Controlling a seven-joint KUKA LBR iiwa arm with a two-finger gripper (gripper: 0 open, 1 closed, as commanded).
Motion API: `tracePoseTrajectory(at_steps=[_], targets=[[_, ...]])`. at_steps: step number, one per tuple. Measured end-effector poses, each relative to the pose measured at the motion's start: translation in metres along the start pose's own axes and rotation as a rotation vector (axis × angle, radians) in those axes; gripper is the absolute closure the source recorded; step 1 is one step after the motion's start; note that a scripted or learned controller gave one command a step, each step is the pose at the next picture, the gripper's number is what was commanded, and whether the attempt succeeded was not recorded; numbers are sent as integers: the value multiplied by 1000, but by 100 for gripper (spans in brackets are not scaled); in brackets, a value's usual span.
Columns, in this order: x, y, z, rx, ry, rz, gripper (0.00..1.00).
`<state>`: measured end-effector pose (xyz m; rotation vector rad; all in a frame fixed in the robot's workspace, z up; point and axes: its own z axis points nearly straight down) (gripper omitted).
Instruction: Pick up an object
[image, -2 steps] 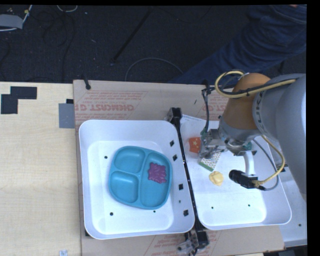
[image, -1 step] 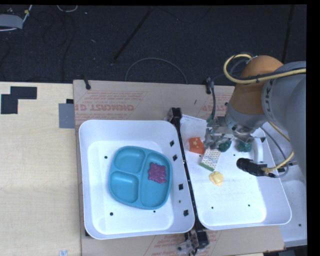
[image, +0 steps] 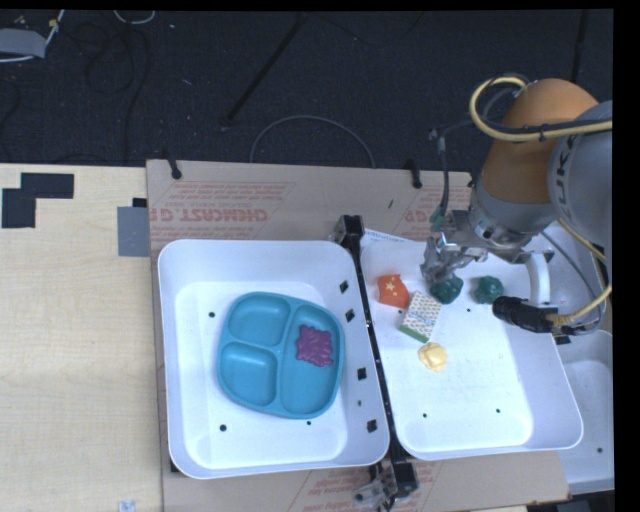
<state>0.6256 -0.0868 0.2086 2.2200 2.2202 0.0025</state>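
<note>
Dark floor strewn with cables lies beyond your bench, and on the pale bench top sits a cardboard sheet (image: 300, 200) bearing two white bins side by side. Take the black divider (image: 365, 350) between the bins as your landmark.

Left of the divider, the left bin (image: 190, 420) holds a blue tray (image: 262, 360) with three compartments. A purple lump (image: 316, 346) lies in the tray's compartment nearest the divider.

Right of the divider, the right bin (image: 500, 420) holds the loose objects. Closest to the divider, at its upper part, is an orange block (image: 393, 291). Just right of that and slightly lower lies a checkered card (image: 421, 316), tilted. Below the card sits a small yellow piece (image: 433, 356), close to it but apart. Further from the divider are two dark green lumps: the first green lump (image: 447, 290) just above the card, the second green lump (image: 488, 290) well to its right.

Your arm (image: 540, 140) comes in from the right, orange band showing above the grey wrist. The gripper (image: 441, 262) hangs over the back of the right bin, its tip right above the first green lump and possibly touching it. You cannot tell from this angle how far the gripper is spread, nor whether it has hold of anything.
</note>
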Motion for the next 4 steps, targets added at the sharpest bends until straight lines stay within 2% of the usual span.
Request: tracePoseTrajectory(at_steps=[1, 3, 4], targets=[[42, -27, 7, 8, 1, -2, 100], [139, -77, -21, 8, 2, -4, 100], [189, -95, -27, 8, 2, -5, 100]])
